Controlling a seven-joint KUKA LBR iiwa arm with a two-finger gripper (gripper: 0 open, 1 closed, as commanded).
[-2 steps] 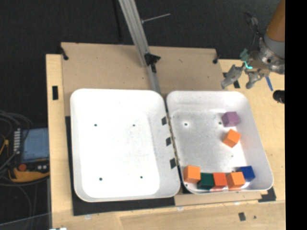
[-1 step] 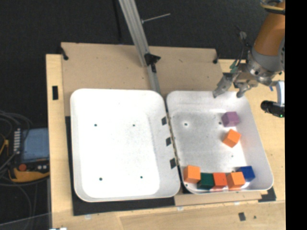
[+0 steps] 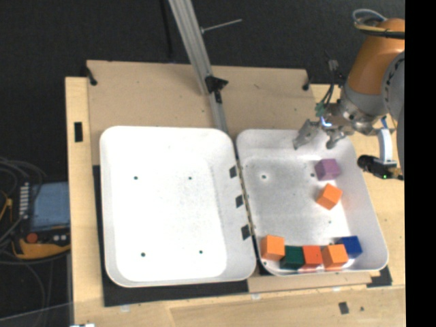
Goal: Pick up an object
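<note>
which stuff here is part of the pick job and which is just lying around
Job: claw; purple block; lone orange block; bottom row of blocks; right bin.

Lying about: left bin; metal pole; blue box with cables.

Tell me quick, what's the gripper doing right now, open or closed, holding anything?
Gripper: open, holding nothing, above the right bin's far edge.
</note>
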